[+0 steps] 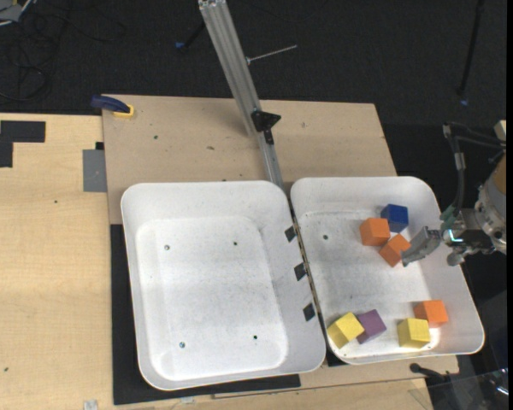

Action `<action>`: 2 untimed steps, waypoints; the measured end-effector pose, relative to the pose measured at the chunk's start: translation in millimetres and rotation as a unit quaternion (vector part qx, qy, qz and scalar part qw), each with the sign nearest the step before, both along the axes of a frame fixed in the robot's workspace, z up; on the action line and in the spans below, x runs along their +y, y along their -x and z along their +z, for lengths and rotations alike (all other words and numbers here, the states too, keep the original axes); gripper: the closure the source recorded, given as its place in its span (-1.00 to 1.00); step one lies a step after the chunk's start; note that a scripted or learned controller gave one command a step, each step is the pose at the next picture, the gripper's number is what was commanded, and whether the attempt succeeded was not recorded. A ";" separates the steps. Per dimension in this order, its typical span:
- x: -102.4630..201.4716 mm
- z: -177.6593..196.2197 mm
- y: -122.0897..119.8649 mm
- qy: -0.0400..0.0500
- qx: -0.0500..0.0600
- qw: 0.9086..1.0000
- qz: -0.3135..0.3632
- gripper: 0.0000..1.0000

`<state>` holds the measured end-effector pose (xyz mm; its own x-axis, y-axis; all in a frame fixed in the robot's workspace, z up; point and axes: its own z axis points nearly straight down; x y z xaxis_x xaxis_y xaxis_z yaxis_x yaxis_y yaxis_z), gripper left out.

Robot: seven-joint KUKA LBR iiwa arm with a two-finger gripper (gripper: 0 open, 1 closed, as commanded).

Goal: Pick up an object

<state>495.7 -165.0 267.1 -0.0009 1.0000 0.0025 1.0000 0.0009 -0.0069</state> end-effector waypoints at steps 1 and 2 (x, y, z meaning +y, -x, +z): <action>-1.0 1.7 -0.4 0.001 -0.002 1.000 -0.001 -1.00; -3.4 -61.9 -2.4 0.000 0.001 1.000 -0.001 -1.00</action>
<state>498.1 -168.4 205.2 0.0003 1.0000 0.0028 1.0000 -0.0003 -0.0091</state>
